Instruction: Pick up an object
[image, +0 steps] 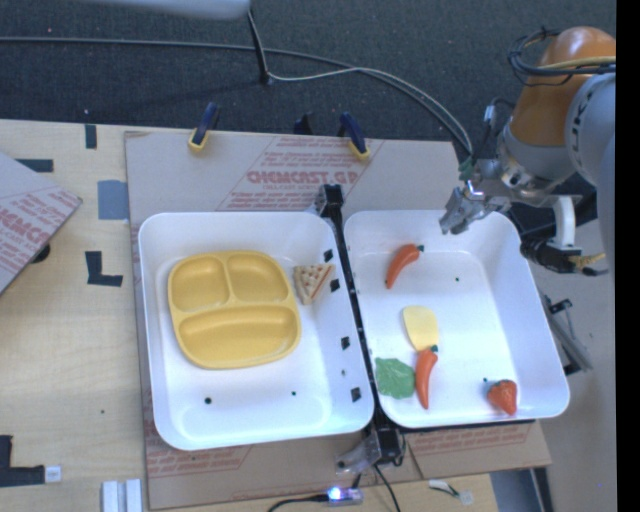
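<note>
Your claw (462, 217) is hovering over the right bin's (535, 300) far rim, probably staging for the nearby orange pepper (402, 263); you cannot tell its state.

Lighting: bright, even, diffuse, from overhead. Shadows: soft and short, falling inside the white bins (245, 425) along their walls and beneath the yellow tray (235, 307). Glare: mild sheen on bin floors; a blown-out white patch at top edge. Focus: moderately sharp centre, slight softness throughout; arm (560, 95) at upper right somewhat blurred. Resolution low, small details indistinct.
</note>
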